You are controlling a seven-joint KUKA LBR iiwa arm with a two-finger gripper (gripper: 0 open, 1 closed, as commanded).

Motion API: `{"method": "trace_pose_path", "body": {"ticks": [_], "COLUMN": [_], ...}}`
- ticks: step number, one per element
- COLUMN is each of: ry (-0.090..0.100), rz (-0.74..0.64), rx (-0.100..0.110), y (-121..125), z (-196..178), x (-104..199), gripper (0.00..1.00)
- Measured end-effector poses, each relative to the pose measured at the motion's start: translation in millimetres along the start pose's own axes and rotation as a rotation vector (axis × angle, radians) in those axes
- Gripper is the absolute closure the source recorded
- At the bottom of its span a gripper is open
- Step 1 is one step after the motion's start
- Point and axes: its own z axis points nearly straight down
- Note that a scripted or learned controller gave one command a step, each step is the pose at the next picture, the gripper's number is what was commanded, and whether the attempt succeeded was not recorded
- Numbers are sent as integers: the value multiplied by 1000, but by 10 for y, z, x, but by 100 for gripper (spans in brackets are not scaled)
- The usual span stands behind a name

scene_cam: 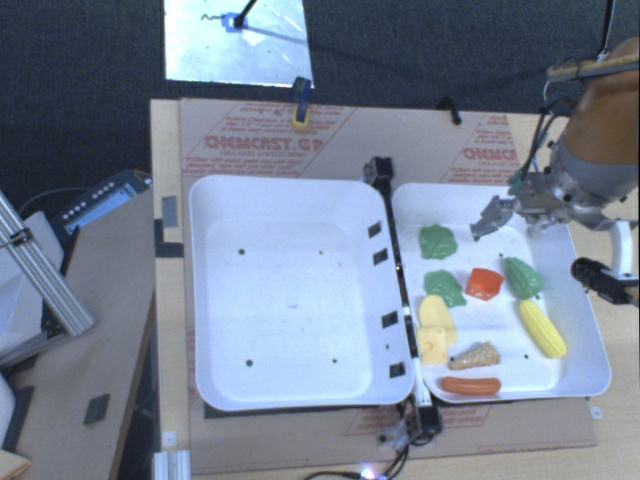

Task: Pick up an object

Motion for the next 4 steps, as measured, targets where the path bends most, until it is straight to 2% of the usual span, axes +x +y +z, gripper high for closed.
{"method": "trace_pose_path", "body": {"ticks": [1,2,3,4], "ry": [0,3,5,4], "rz": [-2,-9,-12,-8], "rx": [-3,-6,-5,-7], "y": [9,365,718,856], "z": [-112,-413,-519,-1052], "x": [0,649,1710,2304], "gripper": [100,100,100,100]}}
